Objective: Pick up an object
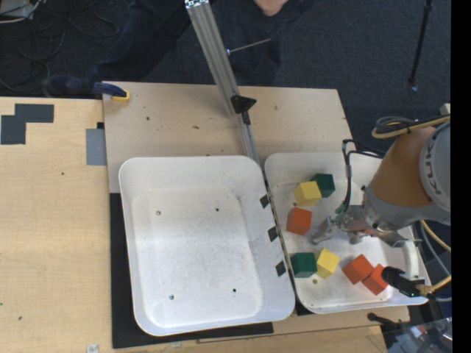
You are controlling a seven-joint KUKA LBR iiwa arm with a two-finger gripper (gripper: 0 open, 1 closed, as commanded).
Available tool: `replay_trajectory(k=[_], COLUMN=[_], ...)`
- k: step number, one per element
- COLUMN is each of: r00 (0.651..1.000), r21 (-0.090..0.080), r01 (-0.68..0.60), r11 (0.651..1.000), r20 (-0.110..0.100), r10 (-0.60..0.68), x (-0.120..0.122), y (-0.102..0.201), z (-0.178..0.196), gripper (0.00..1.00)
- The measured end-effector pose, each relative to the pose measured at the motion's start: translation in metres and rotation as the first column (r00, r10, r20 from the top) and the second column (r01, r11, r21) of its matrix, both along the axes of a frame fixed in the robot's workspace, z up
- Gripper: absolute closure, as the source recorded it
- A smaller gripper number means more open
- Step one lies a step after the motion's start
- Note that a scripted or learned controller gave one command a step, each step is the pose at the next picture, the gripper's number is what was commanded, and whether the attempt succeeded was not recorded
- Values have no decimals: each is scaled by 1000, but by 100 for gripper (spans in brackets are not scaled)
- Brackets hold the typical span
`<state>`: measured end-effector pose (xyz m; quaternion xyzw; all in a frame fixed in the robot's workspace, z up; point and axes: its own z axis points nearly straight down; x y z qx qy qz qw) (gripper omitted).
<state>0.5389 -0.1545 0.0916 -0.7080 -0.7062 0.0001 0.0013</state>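
Blocks lie scattered in the right bin (pixel 276 169), the smaller of the two white bins on the bench. Near its upper middle a yellow block (pixel 307 192) touches a dark green block (pixel 323 184) just to its right. Below them sits an orange block (pixel 299 220), close to the bin's left wall. Lower down, a second green block (pixel 302 264) and a second yellow block (pixel 327 262) sit side by side, just about touching. Toward the lower right corner two more orange blocks (pixel 366 273) lie pressed together. The arm (pixel 407 181) reaches in from the right, its orange band over the bin's right side, and the gripper (pixel 329 229) hangs low over the middle of the bin, between the upper orange block and the lower yellow one. Whether the claw is apart or together cannot be told, and nothing shows between its tips. The left bin (pixel 147 179) is larger and lies alongside.
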Motion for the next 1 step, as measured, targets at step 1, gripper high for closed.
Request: replay_trajectory(k=[1], r00=[1000], r21=[1], r01=[6], r11=[1000], r20=[-1], r10=[-6], x=[0], y=[-1], z=[10], gripper=[100])
